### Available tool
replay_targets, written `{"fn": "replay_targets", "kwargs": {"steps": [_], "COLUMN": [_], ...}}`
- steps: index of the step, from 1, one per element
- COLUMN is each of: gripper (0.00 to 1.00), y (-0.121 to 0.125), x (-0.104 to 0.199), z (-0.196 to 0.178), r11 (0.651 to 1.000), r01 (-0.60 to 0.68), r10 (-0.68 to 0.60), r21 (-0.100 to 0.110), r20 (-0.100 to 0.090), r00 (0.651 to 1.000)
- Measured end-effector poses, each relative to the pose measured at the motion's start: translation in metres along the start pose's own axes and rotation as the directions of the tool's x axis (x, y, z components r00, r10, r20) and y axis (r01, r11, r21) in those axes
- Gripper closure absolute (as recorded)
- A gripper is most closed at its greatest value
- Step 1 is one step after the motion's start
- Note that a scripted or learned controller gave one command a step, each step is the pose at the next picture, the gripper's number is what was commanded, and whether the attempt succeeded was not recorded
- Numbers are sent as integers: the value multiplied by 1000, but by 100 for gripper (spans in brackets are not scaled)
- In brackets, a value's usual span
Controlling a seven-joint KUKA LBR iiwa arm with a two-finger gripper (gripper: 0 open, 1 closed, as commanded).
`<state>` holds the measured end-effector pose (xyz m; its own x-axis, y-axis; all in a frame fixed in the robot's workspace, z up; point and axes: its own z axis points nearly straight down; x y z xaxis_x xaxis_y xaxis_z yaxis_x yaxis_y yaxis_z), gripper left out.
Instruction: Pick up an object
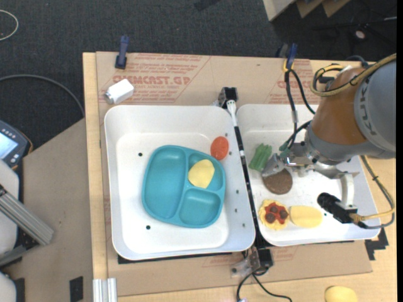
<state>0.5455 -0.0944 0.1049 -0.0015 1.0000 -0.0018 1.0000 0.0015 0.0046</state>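
Bench top (189, 74) is a brown board with faded red print, sitting on dark carpet. Directly on it: two shallow white bins side by side, left bin (123, 168) and right bin (252, 115), rims touching along the middle where a black strip (238, 150) runs front to back. Small white block (119, 91) lies on the board just behind the left bin's far-left corner. Two blue clamps grip the far edge (one at far left (121, 52), one (290, 55) behind the right bin). Black cable (295, 99) trails over the board behind the right bin.
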Motion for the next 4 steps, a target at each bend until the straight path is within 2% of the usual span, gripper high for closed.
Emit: {"fn": "replay_targets", "kwargs": {"steps": [1,2,3,4], "gripper": [0,0,0,100], "y": [-63,-33,-43,-42], "x": [64,40,108,104], "z": [-85,-112,-78,-90], "r11": [1000,1000,1000,1000], "r01": [4,-1,5,-2], "r10": [-4,1,-4,2], "r21": [3,-1,11,4], "r20": [-5,0,-5,-2], "r00": [1000,1000,1000,1000]}}
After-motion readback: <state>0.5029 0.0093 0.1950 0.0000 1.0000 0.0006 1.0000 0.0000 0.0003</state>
